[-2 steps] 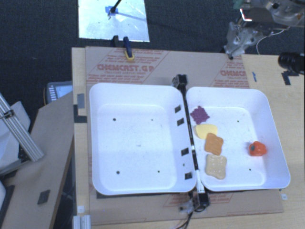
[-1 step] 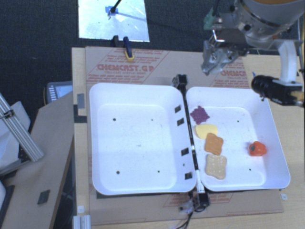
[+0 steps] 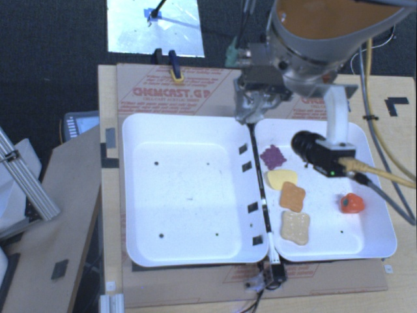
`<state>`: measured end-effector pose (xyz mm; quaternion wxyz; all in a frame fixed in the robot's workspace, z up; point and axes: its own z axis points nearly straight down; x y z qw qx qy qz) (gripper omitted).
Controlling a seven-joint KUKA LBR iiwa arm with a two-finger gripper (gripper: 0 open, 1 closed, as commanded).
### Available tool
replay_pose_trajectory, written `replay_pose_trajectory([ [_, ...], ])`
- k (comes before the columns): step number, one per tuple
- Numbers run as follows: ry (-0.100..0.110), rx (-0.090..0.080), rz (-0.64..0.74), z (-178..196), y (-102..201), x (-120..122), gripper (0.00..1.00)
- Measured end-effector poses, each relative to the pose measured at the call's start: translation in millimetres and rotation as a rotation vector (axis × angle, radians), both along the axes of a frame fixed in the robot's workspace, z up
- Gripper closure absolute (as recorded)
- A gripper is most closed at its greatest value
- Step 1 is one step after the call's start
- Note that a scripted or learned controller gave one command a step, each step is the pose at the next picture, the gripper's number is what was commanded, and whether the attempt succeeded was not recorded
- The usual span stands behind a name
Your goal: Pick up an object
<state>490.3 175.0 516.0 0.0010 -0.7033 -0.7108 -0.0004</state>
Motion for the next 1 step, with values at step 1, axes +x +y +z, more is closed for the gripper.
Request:
replay_pose_trajectory([
  [1,-0.011,0.002,-0.003,17.3,61.7,93.0,1.00],
])
